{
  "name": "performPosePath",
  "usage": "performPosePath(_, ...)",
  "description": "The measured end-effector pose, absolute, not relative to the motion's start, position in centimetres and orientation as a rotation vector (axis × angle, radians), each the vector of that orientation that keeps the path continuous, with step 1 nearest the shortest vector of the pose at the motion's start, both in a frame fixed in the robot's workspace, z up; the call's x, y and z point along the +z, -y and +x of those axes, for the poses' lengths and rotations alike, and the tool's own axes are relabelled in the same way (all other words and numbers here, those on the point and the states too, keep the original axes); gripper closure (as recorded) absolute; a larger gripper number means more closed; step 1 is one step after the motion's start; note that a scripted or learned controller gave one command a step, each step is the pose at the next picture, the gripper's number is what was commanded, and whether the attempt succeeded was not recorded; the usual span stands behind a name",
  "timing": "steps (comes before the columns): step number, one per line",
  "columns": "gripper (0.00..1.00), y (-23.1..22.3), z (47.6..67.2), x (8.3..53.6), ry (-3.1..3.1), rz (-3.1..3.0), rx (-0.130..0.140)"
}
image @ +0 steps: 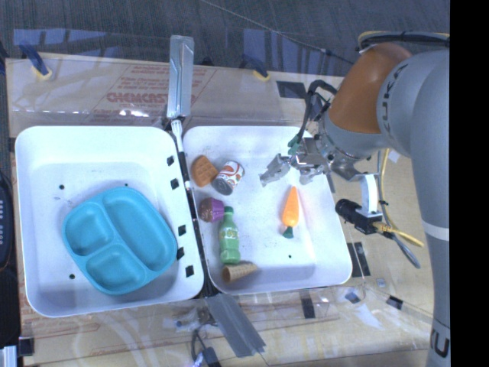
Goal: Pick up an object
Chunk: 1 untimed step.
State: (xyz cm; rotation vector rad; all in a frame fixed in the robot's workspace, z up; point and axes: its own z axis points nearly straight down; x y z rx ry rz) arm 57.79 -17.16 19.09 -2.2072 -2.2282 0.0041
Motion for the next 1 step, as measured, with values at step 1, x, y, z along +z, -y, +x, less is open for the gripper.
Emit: performPosePath(1, 0.0, 14.67, 58.89, 9.47, 2.226, -2.205, 0.008)
